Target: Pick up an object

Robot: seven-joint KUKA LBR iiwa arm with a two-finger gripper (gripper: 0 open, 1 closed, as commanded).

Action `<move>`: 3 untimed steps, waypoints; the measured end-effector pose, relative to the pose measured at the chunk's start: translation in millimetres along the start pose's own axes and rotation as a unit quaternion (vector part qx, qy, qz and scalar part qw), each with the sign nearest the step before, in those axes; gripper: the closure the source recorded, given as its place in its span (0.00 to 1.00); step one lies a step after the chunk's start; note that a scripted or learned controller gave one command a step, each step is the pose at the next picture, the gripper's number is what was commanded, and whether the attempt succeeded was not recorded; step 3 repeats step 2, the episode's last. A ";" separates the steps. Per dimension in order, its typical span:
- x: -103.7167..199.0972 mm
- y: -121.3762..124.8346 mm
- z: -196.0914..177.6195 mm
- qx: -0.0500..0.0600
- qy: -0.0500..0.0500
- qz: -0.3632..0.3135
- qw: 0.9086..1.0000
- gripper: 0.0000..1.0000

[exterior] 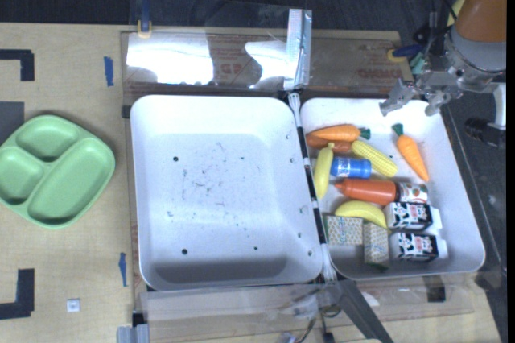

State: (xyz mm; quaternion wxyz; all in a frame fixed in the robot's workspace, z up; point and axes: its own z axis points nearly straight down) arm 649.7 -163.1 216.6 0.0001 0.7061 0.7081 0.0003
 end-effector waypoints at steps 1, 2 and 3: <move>-40.6 -15.7 81.6 0.000 0.000 0.023 1.000 0.00; -40.2 -14.8 128.2 -0.002 0.006 0.062 0.998 0.00; -40.2 -14.8 128.2 -0.002 0.006 0.062 0.998 0.00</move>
